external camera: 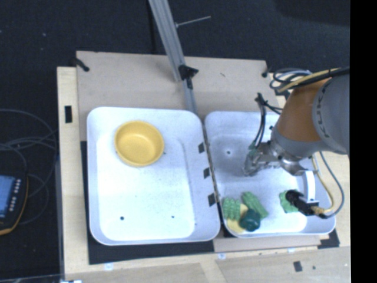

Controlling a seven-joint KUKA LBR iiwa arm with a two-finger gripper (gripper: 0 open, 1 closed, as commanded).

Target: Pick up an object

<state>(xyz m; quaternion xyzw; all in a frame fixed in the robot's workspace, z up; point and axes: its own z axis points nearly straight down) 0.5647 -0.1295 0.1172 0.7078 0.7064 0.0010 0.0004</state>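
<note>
Down in the right-hand shallow white bin (pixel 235 128) the grey arm's two-finger gripper (pixel 252 165) hangs low over the bare middle of the floor; whether it is spread or closed I cannot tell. Toward the near edge, below it and apart from it, lies a cluster of green and yellow plastic toys (pixel 244 211). Another small green piece (pixel 288 201) sits by the right wall. A round yellow bowl (pixel 139 143) rests in the left bin (pixel 106 217).

Yellow bowl (pixel 139 143) lay in the white left bin (pixel 147 217); green toys (pixel 242 207) in the white right bin (pixel 227 134). The arm (pixel 312 119) was grey with an orange band.
</note>
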